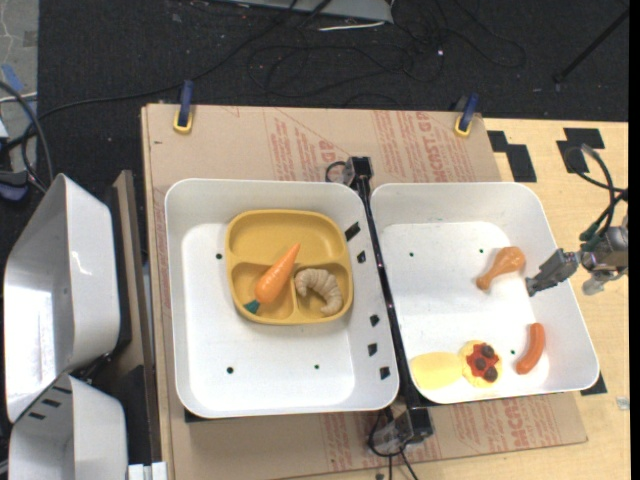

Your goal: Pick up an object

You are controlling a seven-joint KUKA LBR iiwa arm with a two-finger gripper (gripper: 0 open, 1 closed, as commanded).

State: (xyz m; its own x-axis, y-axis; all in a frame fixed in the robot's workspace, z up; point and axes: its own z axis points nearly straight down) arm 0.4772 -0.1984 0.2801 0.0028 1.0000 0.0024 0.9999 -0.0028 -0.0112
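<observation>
Cardboard bench top (300, 143), yellow clamps (183, 120), floor cables (300, 28)

A single fixed camera looks down on the bench (420, 138) from above at a slant, set far enough back to take in the whole cardboard-covered top and a strip of dark floor (90, 38) beyond its far edge. Both white bins sit inside the frame, the left bin (200, 368) near the middle and the right bin (440, 258) toward the right side. The far edge of the bench lies toward the top of the frame. The end effector (550, 270) enters from the right edge.
</observation>
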